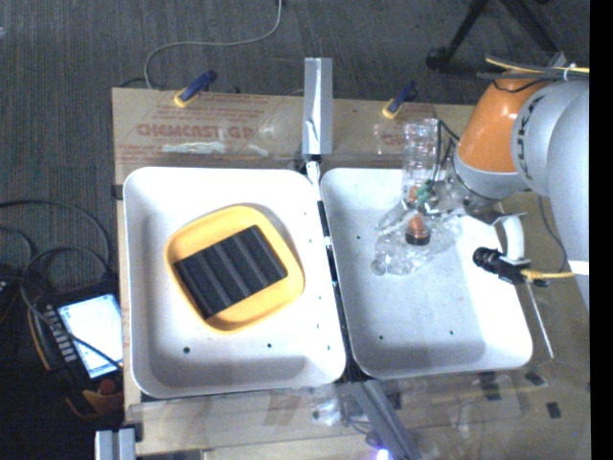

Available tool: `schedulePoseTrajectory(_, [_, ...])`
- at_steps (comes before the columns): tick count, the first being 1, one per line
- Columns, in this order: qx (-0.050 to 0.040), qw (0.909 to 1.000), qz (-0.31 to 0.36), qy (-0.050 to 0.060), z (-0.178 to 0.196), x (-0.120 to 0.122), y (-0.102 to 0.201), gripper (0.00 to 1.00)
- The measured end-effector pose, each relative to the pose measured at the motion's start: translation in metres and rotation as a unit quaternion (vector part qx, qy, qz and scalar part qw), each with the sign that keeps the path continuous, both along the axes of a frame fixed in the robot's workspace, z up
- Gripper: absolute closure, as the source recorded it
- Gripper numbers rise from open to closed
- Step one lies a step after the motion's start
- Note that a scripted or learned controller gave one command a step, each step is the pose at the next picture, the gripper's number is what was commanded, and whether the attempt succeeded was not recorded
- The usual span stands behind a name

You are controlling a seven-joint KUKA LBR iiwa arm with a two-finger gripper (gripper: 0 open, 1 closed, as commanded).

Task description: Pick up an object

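Two bins [144, 257] sit here. Arm [508, 132] reaches low into the right one, hunting something to grab. Gripper [417, 223]: can't tell its state. Next, squeeze and lift.

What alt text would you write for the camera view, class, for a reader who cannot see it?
A grey and orange robot arm holds its clear gripper low over the right bin. The left bin holds a yellow object with a black ribbed top.
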State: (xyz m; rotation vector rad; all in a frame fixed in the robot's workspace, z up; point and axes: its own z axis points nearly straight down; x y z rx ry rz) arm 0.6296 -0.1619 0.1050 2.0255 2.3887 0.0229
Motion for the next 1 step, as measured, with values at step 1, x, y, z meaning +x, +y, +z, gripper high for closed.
schedulePoseTrajectory(1, [-0.0032, 0.9942, 0.107, 0.008, 0.0907, 0.0128, 0.1105, 1.00])
